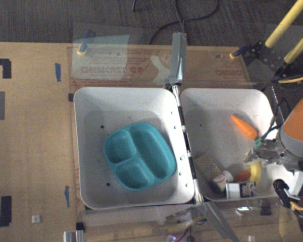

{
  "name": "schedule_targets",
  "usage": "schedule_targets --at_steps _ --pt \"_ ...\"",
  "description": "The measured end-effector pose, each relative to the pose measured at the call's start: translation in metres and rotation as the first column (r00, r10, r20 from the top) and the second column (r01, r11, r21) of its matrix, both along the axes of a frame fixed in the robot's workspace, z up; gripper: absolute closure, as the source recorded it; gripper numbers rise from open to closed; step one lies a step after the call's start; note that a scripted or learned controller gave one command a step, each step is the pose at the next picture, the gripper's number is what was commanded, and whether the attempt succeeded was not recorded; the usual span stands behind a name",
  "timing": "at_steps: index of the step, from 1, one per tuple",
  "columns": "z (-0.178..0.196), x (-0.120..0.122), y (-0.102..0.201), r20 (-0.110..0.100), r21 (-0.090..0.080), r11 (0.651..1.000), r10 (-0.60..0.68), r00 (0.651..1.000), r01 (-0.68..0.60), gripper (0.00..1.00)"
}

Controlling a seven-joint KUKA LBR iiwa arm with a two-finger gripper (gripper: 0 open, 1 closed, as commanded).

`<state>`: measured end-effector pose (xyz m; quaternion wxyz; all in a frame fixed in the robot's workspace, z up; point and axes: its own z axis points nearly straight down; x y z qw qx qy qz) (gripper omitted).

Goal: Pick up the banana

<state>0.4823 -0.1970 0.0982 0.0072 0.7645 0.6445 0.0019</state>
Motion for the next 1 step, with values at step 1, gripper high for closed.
schedule_targets --at_steps 1 --pt "0.1047 -0.0017 0.0565 -0.012 0.008 0.997 -0.078 0.997 0.079 1.00"
